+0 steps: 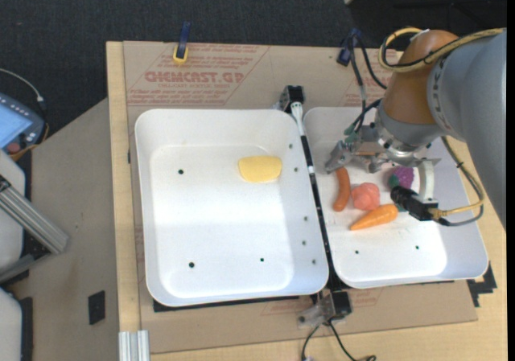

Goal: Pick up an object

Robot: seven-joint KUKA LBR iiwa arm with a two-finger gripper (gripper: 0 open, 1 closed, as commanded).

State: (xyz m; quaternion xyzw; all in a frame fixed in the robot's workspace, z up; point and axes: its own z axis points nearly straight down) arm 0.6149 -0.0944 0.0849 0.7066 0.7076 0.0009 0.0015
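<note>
The claw (378, 160) hangs over the right bin (354, 267) at centre right of the frame, whether parted or pinched I cannot tell, with the orange sausage (342, 189) just below-left, its long axis running top to bottom.

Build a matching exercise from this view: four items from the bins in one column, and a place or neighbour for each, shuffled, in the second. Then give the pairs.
Items
1. yellow piece
2. carrot
3. sausage
4. purple piece

Places
A. right bin, nearest the divider between the bins
B. alone in the left bin
C. partly hidden under the end effector
D. lying just below the pink piece

Pairs: 1-B, 2-D, 3-A, 4-C
</note>
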